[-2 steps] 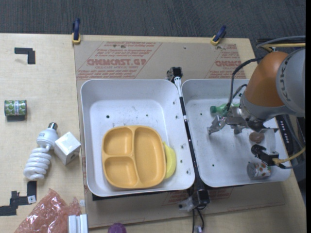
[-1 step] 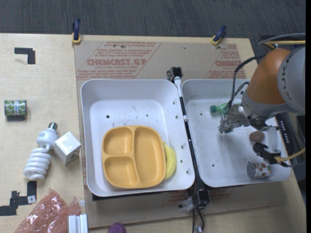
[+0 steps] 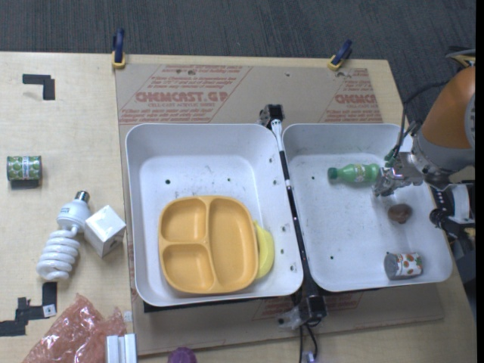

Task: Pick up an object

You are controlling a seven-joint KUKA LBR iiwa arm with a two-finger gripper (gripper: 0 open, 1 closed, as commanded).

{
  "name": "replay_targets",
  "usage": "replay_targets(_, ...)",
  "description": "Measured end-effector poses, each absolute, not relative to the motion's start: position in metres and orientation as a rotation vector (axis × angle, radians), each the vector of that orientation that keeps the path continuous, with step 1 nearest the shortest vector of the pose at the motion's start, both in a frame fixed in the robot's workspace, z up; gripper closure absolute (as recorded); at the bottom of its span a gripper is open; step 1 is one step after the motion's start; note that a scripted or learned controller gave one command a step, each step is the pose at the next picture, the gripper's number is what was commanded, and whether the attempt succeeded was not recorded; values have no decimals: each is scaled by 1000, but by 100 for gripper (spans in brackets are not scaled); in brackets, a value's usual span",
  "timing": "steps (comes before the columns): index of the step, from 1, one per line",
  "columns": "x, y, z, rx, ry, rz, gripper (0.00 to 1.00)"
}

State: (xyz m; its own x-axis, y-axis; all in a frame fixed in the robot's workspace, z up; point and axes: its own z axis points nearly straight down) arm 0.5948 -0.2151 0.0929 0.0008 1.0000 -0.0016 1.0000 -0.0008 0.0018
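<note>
Nearest you, bottom left of the bench, there's a red mesh bag (image 3: 72, 327) with a small white block (image 3: 121, 348) just right of it. A bit further back, a white spiral light bulb (image 3: 62, 240) lies tilted, touching or almost touching a white cube (image 3: 105, 230). Left bin (image 3: 144, 165): a yellow divided tray (image 3: 208, 243) sits in the near half, three compartments, with a banana (image 3: 265, 249) tucked against its right edge, partly under it. Right bin (image 3: 344, 138): near right corner has a small can (image 3: 402, 265) with a red-spotted label, lying on its side. Further back, a small brown lump (image 3: 400, 213) near the right wall. Further still, a green bottle (image 3: 354, 174) on its side, cap pointing left, far half of the bin. The gripper (image 3: 387, 181) is low at the bottle's right end, touching or just beside it; you can't tell from this angle whether it's spread or pinched, and nothing visibly sits between the tips. Arm comes in from the right with the orange band (image 3: 451, 116) above the wrist. On the left of the bench, level with the bottle, a small green can (image 3: 23, 169) lies on its side. Far edge: two blue-yellow clamps (image 3: 118, 48) on the brown board (image 3: 189, 89).
</note>
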Motion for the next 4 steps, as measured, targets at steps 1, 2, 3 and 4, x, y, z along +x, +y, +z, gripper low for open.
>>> replay_targets(1, 595, -215, 93, 2221, 2219, 0, 0)
replay_targets(2, 657, -215, 92, 2222, 2230, -8, 0)
replay_targets(3, 640, -148, 93, 2219, 2224, -1, 0)
replay_targets(4, 563, -132, 92, 2223, 2219, 0, 0)
